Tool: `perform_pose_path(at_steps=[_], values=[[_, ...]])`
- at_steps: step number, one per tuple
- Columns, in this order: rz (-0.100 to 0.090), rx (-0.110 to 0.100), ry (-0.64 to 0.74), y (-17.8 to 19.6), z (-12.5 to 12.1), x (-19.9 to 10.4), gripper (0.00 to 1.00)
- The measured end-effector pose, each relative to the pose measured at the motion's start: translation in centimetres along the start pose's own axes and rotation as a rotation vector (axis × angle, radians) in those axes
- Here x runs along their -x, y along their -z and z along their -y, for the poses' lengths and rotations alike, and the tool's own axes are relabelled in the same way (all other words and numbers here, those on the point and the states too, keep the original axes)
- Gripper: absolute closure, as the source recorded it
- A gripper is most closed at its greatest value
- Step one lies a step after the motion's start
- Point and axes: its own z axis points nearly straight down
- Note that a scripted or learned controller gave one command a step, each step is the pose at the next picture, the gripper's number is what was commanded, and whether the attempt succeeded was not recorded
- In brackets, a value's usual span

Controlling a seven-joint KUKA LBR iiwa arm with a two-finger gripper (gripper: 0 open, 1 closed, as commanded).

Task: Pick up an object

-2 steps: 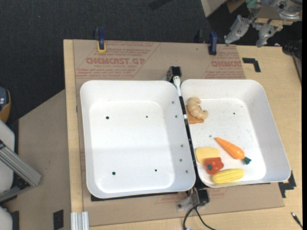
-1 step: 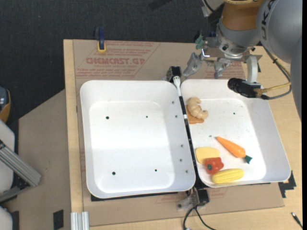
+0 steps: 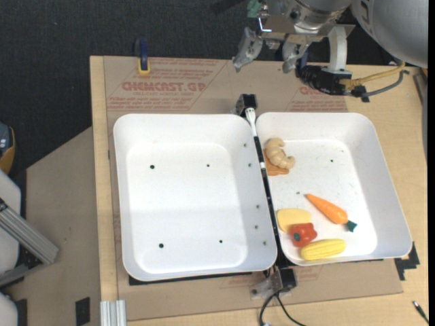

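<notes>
Gripper (image 3: pixel 268 54) hangs above the bench's far edge, beyond both bins, jaws spread apart with nothing between them and touching nothing. Left bin (image 3: pixel 129 182): white, dark dots on its floor. Right bin (image 3: pixel 380 175) holds all the objects. A tan, knobbly ginger-like piece (image 3: pixel 279 155) lies near the bin's left wall, at the far end. An orange carrot (image 3: pixel 328 209) with a green tip lies mid-bin. At the near end sit a pale yellow piece (image 3: pixel 292 217), a red pepper (image 3: pixel 304 233) and a yellow corn cob (image 3: pixel 322 249), close together.
</notes>
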Motion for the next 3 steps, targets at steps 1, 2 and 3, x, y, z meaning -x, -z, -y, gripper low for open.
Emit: perform_pose_path(at_steps=[1, 2, 3], values=[[0.002, -0.03, -0.003, -11.5, 5.8, -5.9, 0.0], [-0.005, -0.002, 0.001, 0.8, 9.2, -13.1, 0.0], [0.002, -0.012, -0.007, 1.0, 9.1, -12.6, 1.0]])
